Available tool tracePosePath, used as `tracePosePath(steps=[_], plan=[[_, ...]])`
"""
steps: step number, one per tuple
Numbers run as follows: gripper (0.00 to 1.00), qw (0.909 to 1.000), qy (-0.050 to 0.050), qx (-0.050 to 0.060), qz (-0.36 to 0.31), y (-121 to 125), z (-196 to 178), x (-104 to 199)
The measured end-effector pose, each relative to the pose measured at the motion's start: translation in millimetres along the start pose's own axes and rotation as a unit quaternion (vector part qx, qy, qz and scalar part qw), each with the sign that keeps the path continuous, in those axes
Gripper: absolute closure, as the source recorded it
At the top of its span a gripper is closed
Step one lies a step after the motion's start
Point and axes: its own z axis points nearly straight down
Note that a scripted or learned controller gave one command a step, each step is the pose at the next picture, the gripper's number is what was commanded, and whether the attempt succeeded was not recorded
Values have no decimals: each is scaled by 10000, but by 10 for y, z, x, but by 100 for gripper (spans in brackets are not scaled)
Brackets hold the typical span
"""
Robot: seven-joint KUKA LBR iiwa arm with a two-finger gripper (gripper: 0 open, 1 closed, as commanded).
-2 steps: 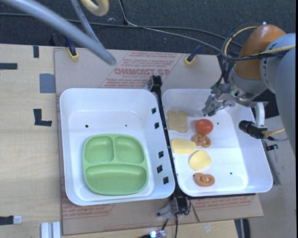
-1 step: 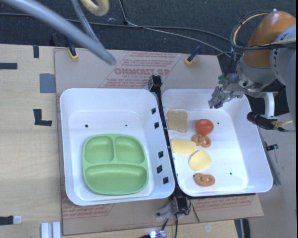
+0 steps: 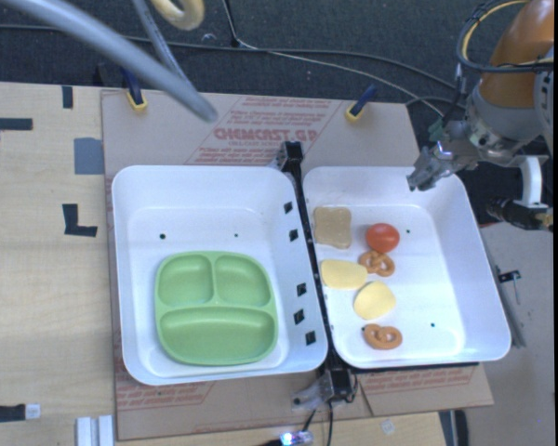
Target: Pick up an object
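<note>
Jaws: you cannot tell their state; too blurred, perhaps.
Gripper [image 3: 426, 175]: over the right bin's [image 3: 479, 277] far rim.
Tomato [image 3: 382, 237]: in that bin, untouched.

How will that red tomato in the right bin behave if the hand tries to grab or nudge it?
The tomato looks round and smooth, so it may roll when nudged and could slip from a pinch. It sits right by a pretzel, which might block rolling that way. It looks like light toy food.

The grey arm [image 3: 502, 82] is seen reaching in from the right, its orange band uppermost; the gripper [image 3: 428, 170] is angled downward and to the left.
</note>
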Motion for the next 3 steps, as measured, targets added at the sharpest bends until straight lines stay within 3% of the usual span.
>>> tracePosePath(steps=[1,3], plan=[[100,10000,-4,-10,-8,13,-535,7],[100,10000,8,20,-28,9,-502,1129]])
